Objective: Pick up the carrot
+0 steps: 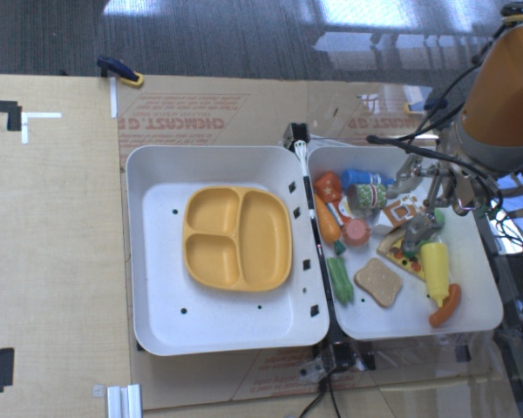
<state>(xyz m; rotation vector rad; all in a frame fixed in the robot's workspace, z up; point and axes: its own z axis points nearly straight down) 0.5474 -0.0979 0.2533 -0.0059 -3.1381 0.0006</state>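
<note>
The arm point(506, 85) is cut off by the right and top edges. The gripper point(423, 229) hangs over the right bin point(479, 316) and covers part of the pizza slice point(399, 252). The picture is too coarse there to read small metal parts around it.

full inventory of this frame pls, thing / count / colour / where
left bin: 1, white, centre of bench
divided plate: 1, yellow, in left bin
right bin: 1, white, beside left bin
carrot: 1, orange, right bin, along its left wall
tomato: 1, red, above carrot
green vegetable: 1, green, below carrot
can: 1, green label, right bin top
blue bottle: 1, blue, above can
bread slice: 1, tan, right bin bottom
mustard bottle: 1, yellow, right bin right side
sausage: 1, orange-red, right bin lower right
clamp: 1, blue and yellow, bench top edge
gripper: 1, grey, low over right bin
</note>
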